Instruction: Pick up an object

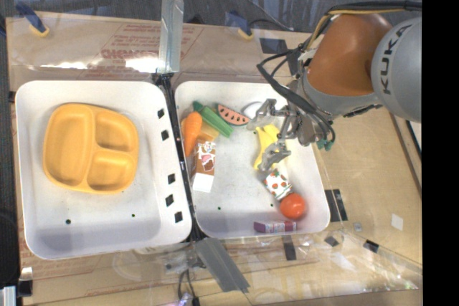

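Where the tool [276, 136] overlaps the banana [265, 143], contact is unclear; finger state cannot be told.

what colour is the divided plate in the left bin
Yellow-orange all over. The divided plate lies in the left bin, clearest in the camera view.

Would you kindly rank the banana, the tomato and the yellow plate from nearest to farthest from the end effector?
From the end effector:
1. Banana, right beside it in the right bin.
2. Tomato, lower in the same bin, near its bottom corner.
3. Yellow plate, across in the left bin.
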Motion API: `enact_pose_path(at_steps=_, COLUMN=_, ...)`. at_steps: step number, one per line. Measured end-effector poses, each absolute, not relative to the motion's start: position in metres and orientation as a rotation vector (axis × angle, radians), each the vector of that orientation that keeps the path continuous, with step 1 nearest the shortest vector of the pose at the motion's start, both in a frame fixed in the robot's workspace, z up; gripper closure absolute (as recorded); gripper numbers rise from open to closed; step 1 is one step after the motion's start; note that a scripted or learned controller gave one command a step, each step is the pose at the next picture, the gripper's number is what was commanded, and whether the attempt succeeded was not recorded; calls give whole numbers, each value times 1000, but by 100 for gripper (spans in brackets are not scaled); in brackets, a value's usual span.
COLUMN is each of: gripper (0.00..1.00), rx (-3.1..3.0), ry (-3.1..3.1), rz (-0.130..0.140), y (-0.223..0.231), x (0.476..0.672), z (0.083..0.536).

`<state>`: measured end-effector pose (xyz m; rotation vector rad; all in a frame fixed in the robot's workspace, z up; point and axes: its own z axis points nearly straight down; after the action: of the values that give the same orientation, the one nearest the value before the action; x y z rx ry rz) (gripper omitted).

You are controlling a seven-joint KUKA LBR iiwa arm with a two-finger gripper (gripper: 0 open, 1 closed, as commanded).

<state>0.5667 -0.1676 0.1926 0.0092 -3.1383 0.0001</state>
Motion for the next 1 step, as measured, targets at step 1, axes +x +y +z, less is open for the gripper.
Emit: enact_pose_path(at_steps=1, gripper=0, rx=-220, ry=-3136, rz=0, y=-208, x=573, z=91)
